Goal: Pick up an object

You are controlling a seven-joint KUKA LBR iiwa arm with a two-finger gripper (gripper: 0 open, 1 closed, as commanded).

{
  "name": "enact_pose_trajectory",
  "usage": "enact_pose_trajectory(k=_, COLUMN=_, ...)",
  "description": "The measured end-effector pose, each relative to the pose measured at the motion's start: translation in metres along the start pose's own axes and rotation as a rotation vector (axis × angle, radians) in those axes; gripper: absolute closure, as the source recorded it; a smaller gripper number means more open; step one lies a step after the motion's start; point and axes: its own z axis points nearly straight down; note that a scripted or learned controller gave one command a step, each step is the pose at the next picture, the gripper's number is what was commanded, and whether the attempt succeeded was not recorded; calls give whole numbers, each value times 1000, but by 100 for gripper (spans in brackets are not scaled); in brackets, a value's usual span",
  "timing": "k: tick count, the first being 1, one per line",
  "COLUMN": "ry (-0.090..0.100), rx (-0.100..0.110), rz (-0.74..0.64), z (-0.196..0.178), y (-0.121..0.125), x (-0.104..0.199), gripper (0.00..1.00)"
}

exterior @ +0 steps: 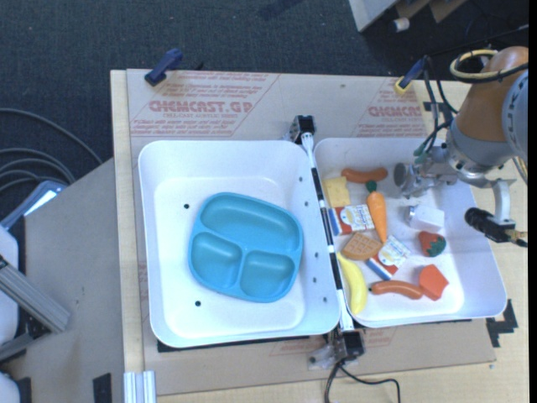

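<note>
The grey arm's pincer (422, 217) hangs over the right-hand shallow white bin (482, 288), at three o'clock of the orange plastic carrot (378, 214). Whether it's spread, I cannot tell. Toy food sits clustered there for easy picking.

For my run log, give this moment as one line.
arm: over right bin | gripper: above toy food, nothing seen held | carrot: in bin | blue tray: left bin

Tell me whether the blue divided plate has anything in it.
Empty. The blue plate in the left bin shows bare compartments; the toy food lies in the right bin.
</note>
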Motion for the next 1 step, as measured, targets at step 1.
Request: enact_pose_trajectory(k=1, ry=0, rx=0, rz=0, z=0, y=0, x=0, gripper=0)
